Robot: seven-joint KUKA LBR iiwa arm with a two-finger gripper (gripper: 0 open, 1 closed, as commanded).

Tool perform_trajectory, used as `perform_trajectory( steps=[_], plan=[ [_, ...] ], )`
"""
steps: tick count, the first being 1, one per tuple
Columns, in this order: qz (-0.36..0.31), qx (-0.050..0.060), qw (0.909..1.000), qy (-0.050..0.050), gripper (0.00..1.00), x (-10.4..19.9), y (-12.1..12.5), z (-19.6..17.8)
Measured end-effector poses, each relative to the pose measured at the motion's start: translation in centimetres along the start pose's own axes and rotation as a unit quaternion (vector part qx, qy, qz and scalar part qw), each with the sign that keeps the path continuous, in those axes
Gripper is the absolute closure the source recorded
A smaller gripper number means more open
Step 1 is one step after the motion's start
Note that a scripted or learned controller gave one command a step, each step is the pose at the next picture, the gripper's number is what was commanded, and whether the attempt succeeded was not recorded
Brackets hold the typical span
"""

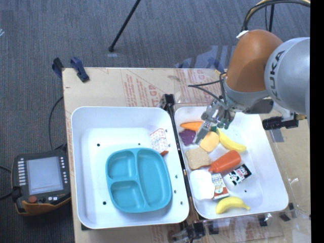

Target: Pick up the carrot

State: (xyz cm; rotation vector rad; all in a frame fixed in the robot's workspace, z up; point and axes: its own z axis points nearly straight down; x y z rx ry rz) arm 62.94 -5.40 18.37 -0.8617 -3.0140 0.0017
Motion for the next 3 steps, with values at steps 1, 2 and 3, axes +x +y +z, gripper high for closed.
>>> perform_trajectory(
  steps=[1,2,3],
  plan=[
    [0.007,0.0,1.0,0.0,0.0,-3.1,-3.8,4.1],
    [-0.009,0.0,1.0,0.001,0.0,-1.6,-2.7,9.4],
    [0.105,0.0,0.9944,0.002,0.0,-1.8,-2.5,9.5]
  ],
)
